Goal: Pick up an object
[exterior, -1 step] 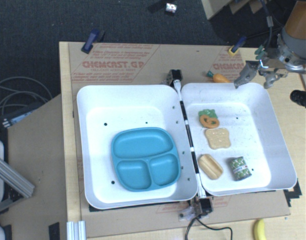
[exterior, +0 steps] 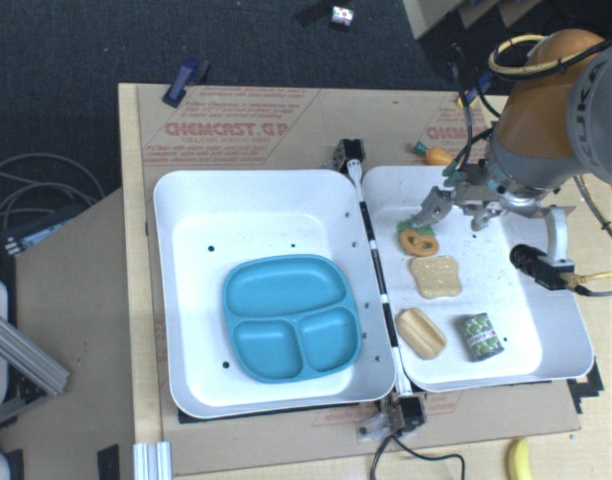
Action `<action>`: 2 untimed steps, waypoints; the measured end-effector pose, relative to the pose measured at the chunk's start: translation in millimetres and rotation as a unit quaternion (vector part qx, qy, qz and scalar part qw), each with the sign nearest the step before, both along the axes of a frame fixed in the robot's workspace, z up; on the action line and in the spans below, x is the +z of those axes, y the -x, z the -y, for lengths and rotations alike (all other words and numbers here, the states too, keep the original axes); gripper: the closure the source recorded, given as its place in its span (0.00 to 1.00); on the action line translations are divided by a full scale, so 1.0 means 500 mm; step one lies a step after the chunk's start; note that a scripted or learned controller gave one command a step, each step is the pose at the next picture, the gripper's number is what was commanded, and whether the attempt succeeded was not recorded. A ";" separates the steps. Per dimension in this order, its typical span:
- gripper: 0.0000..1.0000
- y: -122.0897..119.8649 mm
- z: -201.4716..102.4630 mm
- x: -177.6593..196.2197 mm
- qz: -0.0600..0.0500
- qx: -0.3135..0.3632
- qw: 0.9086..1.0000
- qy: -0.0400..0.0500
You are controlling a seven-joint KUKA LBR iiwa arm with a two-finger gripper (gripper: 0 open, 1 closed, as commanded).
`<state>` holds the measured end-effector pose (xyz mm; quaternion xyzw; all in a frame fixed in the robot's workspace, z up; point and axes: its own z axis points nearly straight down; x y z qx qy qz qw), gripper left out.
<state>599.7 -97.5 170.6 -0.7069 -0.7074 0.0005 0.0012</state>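
Claw sits over the far part of the right bin, on the grey arm with the orange band. Two fingers are visibly spread apart. Nothing lies between them and nothing is held.

Candidate objects, all in the right bin, all on the bin floor:
- Pretzel: just below the claw's left-hand finger and nearest of all to it. Whether finger and pretzel touch cannot be judged from this angle.
- Pale square biscuit: next beyond the pretzel, toward the near edge, close to the pretzel but separate.
- Bread roll: farther again from the claw along the same line, near the bin's inner wall.
- Small green can: lying on its side, beside the roll, well apart from the claw and slightly to its arm side.

Left bin, away from the claw across the divider: blue divided plate, set toward the near half.

Outside the bins: small orange item on the bench just behind the claw, and a yellow object at the near edge, far from it.
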 end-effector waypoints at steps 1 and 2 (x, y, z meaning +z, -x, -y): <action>0.00 -0.012 -0.013 -0.131 -0.001 0.000 1.000 0.000; 0.00 0.064 0.003 -0.166 0.005 0.000 1.000 0.001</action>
